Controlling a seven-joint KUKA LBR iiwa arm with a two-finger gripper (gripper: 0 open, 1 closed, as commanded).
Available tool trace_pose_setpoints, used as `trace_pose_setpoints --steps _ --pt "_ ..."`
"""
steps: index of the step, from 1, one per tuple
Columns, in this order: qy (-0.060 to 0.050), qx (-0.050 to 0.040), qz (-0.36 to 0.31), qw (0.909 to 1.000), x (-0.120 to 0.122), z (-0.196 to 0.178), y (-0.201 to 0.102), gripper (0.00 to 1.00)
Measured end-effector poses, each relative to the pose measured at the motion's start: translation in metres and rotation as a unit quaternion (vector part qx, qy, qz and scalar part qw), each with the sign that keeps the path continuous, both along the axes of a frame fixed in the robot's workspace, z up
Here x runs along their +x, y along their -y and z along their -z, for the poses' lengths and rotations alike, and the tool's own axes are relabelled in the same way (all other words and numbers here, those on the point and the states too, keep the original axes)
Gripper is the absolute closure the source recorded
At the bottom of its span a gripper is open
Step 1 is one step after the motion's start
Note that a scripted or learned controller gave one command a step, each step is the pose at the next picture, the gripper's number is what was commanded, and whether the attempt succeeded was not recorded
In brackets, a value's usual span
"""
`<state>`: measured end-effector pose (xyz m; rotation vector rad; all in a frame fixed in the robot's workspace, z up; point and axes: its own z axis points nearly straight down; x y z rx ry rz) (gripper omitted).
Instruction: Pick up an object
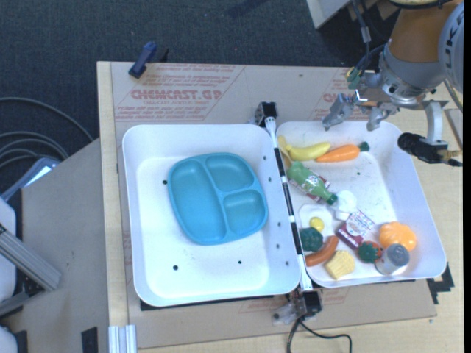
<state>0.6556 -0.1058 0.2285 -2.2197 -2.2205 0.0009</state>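
Observation:
My gripper [356,117] hangs open over the far edge of the right bin [423,197], with nothing between its fingers. Just below it lie an orange carrot [338,154] and a yellow banana [307,151]. A green bottle [310,183] lies slanted near the bin's left wall. Toward the near end sit a fried egg [317,221], a red and white packet [356,226], an orange fruit [397,236], a sausage [322,251], a yellow corn piece [339,265], a green broccoli [310,238] and a grey can [395,257].
The left bin [143,256] holds a blue divided plate [217,196]. A blue clip [142,59] lies at the bench's far left corner. Black clamps [266,112] join the bins at the far and near ends.

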Motion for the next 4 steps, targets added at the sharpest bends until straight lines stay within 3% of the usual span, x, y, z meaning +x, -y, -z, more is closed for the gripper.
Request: trace_pose_setpoints --steps 1,2,3,4 --pt "-0.001 -0.0001 0.001 1.0 -0.003 0.104 0.016 0.0" --pt "-0.005 0.0009 -0.001 1.0 0.012 0.135 0.034 0.0" --pt "0.0 -0.0013 -0.001 1.0 0.013 0.125 0.034 1.0" --pt "0.0 -0.0005 -0.001 1.0 0.014 0.124 0.033 0.0"
